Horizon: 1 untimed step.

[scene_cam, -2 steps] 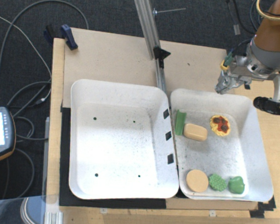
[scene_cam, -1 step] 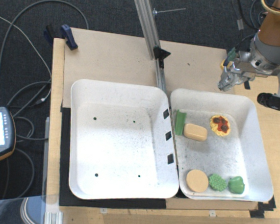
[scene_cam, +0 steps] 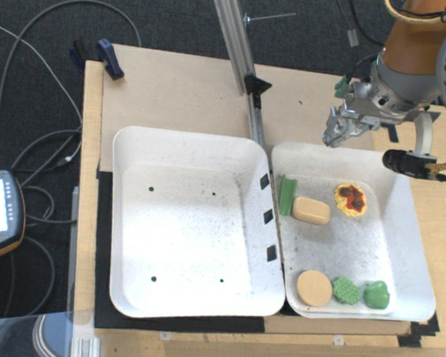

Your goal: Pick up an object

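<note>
The arm [scene_cam: 423, 52] is cut off at the top and right edges, and its pincer [scene_cam: 339, 134] is small and blurred, so whether it is open or closed cannot be told; nothing shows between its tips. It hangs over the tabletop [scene_cam: 176, 91] just past the right bin's [scene_cam: 412, 255] 12 o'clock rim. In that bin, a green block [scene_cam: 286, 196] at 10 o'clock runs 12 to 6. Beside it a tan soap-like bar [scene_cam: 311, 211] lies 9 to 3. A yellow tart with red topping [scene_cam: 351, 199] sits at 1 o'clock. Along 6 o'clock lie a tan disc [scene_cam: 314, 288], a green knobbly piece [scene_cam: 345, 291] and a green lump [scene_cam: 376, 294]. The left bin [scene_cam: 131, 149] sits at 9 o'clock.
</note>
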### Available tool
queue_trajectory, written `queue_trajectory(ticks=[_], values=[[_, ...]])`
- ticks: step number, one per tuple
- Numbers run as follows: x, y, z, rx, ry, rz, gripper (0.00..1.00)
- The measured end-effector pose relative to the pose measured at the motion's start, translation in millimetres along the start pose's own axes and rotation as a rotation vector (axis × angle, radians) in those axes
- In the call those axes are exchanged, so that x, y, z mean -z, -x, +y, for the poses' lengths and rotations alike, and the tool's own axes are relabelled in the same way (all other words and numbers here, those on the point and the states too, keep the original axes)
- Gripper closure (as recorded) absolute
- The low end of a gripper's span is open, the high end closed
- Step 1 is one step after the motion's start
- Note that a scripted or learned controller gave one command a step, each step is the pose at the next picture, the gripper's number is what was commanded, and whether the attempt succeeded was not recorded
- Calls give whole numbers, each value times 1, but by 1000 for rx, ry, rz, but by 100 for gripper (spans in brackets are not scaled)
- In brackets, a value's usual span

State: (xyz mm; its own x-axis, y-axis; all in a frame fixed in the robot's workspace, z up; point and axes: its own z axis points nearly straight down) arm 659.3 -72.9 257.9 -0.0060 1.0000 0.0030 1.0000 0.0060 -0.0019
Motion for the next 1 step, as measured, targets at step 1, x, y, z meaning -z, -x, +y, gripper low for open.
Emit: queue_trajectory(ticks=[1], values=[[-13, -51, -9, 0, -2, 0, 100]])
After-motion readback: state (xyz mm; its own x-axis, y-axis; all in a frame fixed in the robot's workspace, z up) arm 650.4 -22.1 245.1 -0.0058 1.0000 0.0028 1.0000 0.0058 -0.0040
